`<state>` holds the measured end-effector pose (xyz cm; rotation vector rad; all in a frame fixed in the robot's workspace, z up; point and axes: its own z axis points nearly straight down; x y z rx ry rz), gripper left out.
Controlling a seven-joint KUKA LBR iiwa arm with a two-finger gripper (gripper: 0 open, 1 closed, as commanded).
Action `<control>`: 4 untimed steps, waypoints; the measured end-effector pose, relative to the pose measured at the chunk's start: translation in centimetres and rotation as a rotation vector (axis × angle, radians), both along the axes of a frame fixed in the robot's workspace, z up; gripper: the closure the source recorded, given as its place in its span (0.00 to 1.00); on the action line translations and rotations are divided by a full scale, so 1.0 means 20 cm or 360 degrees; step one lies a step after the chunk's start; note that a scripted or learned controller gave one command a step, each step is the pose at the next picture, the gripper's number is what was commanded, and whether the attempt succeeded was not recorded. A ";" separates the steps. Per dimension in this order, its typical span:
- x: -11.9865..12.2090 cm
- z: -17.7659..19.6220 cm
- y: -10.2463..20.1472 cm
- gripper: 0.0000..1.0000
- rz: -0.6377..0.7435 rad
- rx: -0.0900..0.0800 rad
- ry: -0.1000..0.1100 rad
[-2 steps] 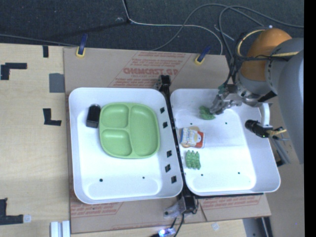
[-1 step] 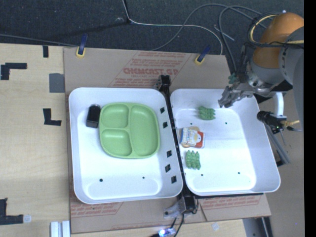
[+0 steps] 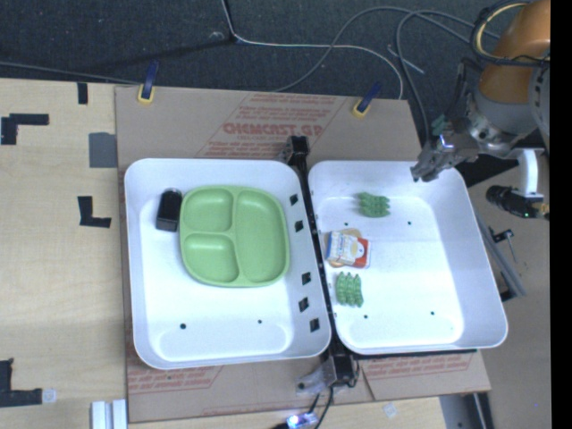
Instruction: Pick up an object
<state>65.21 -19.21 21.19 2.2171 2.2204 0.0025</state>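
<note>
1. Bins first, working left to right, with the black hinge strip (image 3: 306,239) between them as my landmark. The left bin (image 3: 152,329) is shallow, white, smooth plastic with rounded corners.

2. Well left of the strip, against that bin's far-left side, sits a small black block (image 3: 168,210), boxy and matte. It touches or nearly touches the green divided plate (image 3: 236,237), a rounded-square dish with three compartments and a dull, moulded look.

3. Just right of the strip, in the right bin (image 3: 465,275), three small things lie in a rough column. Nearest the strip is a flat snack packet (image 3: 347,249), white with orange and red print, glossy like foil or film.

4. Below the packet lies a knobbly green toy piece (image 3: 349,290). A second green piece (image 3: 374,206) lies above and a little further right. Both look like soft or rubbery plastic with bumpy surfaces.

5. I judge all three light. The packet is probably thin and slippery, lying flat, so hard to pinch. Either green piece looks the better pick: bumpy, some height, grippable across its narrow width.

6. Furthest right of the strip, the gripper (image 3: 429,166) hangs over the right bin's upper-right rim, holding nothing I can see. Its tips are too small and dark for me to tell how they are set.
</note>
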 end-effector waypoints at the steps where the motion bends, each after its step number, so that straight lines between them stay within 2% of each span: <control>1: 0.00 0.16 0.00 1.00 0.0000 0.0002 0.0003; 3: -0.21 0.19 0.46 1.00 0.0006 0.0005 0.0009; 4: -0.32 0.12 0.73 1.00 0.0006 0.0004 0.0013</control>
